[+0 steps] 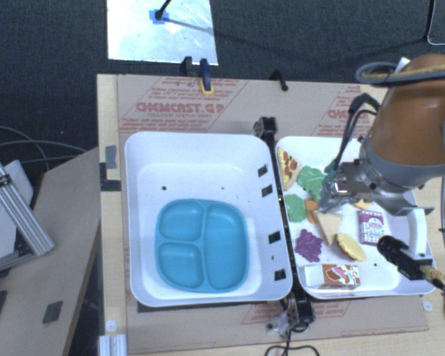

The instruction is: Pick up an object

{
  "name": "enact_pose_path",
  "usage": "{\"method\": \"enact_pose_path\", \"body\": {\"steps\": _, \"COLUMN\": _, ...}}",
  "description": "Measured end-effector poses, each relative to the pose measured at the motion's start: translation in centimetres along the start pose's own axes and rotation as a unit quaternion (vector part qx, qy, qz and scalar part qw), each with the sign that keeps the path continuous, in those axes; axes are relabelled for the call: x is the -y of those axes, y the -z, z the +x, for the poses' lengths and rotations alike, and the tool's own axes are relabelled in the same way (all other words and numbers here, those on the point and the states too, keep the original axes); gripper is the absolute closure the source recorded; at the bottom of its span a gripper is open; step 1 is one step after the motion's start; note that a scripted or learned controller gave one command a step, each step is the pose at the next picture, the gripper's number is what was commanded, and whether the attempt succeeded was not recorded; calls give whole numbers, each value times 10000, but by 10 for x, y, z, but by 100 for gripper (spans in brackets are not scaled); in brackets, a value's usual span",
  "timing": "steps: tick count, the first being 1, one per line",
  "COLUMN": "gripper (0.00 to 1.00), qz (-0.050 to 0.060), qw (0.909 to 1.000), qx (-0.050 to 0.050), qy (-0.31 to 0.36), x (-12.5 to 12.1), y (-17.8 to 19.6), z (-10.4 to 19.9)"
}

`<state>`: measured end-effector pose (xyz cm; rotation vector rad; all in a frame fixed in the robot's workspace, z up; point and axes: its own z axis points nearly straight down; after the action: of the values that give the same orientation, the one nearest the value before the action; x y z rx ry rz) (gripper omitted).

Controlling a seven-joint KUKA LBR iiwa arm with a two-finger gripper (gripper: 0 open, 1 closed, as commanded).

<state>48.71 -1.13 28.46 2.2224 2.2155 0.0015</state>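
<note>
Object nearest the hand: a green leaf-shaped toy (310,178) lies in the right bin (400,284), just to the camera's left of the hand and touching or nearly touching it.
Hand: the hand (334,193) is low over the middle of the right bin, under the orange-banded wrist; I cannot tell how wide it stands, and I see nothing clearly held in it.
Direction for the move: from the hand the leaf lies toward the divider between the bins; a second green piece (296,208) lies a little nearer the camera on that same side.
Long axis: an orange stick-shaped piece (318,225) runs from just below the hand toward the near rim at a slight slant, so I judge a grip across it would be the simpler one.
Other things around the hand: a pizza slice (288,165) by the far end of the divider, purple grapes (308,245), a yellow piece (349,246), a small maroon carton (371,226), and a red-and-white packet (340,274) at the near rim.
Counts in the right bin: two green pieces, one each of the others.
Left bin: the left bin (200,150) holds one blue divided tray (203,244), well apart from the hand.
Bins on the bench: two.
</note>
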Motion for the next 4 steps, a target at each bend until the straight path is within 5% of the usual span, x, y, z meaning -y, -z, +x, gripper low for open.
{"method": "enact_pose_path", "body": {"steps": 1, "gripper": 100, "qz": 13, "qw": 10000, "qx": -18, "qy": 61, "x": -7, "y": -12, "z": 59}}
{"method": "enact_pose_path", "body": {"steps": 2, "gripper": 100, "qz": -30, "qw": 10000, "qx": -23, "qy": 56, "x": 0, "y": 81, "z": 88}}
{"method": "enact_pose_path", "body": {"steps": 3, "gripper": 100, "qz": -4, "qw": 10000, "qx": -13, "qy": 63, "x": 0, "y": 87, "z": 86}}
{"method": "enact_pose_path", "body": {"steps": 4, "gripper": 100, "qz": -63, "qw": 10000, "qx": -10, "qy": -2, "x": -1, "y": 206, "z": 26}}
